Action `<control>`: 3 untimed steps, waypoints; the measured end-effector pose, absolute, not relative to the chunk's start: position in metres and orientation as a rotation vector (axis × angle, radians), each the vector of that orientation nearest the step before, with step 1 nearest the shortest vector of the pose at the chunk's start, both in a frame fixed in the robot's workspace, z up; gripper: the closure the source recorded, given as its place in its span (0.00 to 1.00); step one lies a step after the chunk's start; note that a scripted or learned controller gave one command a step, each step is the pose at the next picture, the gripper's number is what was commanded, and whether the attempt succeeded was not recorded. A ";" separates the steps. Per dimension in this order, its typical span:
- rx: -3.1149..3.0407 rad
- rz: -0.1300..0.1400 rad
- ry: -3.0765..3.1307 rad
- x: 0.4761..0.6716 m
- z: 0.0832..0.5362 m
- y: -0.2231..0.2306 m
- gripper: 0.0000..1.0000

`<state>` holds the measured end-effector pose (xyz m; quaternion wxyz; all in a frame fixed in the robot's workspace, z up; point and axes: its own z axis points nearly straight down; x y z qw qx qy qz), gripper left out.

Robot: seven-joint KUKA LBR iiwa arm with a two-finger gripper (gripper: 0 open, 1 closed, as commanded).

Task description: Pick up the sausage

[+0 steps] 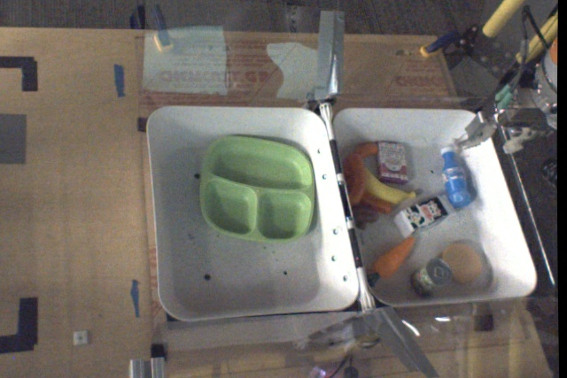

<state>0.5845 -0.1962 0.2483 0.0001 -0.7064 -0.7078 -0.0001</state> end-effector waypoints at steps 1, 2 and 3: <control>-2.379 0.001 -2.049 0.536 0.218 -0.122 0.00; -2.585 0.003 -1.780 0.478 0.111 -0.095 0.00; -2.589 0.003 -1.777 0.478 0.120 -0.096 1.00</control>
